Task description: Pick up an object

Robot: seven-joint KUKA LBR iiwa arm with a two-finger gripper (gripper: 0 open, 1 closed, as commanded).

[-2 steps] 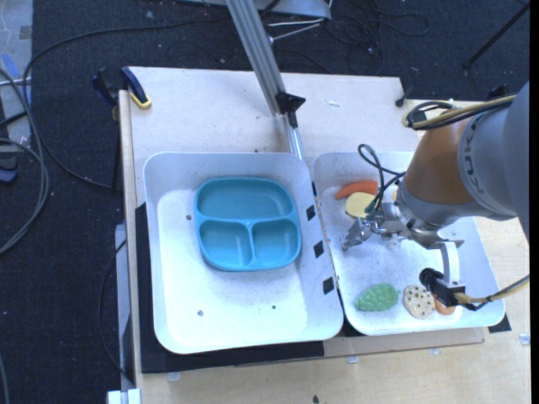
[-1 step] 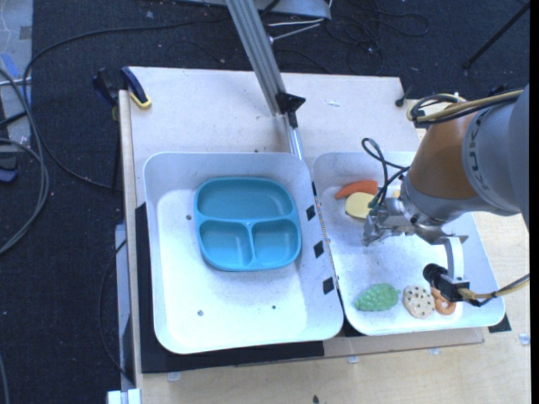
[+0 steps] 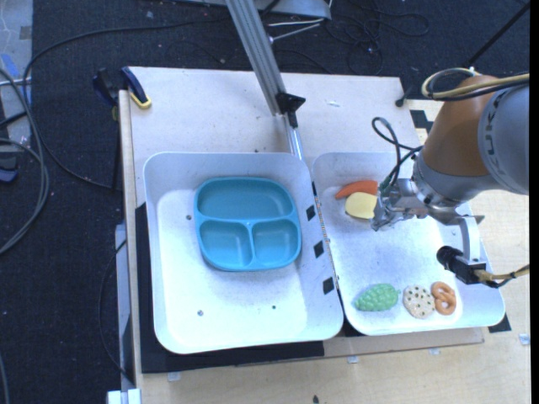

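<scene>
Gripper (image 3: 381, 219) low in the right bin (image 3: 472, 314), just beside a yellow piece (image 3: 360, 206); its grip impossible to tell

This is a robotics lab: a pale wooden bench (image 3: 210, 108) stands on dark carpet (image 3: 59, 225) strewn with loose black cables (image 3: 63, 171). A slanted aluminium mounting rail (image 3: 257, 45) rises over two shallow white plastic bins (image 3: 168, 310), and a grey-and-orange industrial robot arm (image 3: 472, 137) reaches in
</scene>
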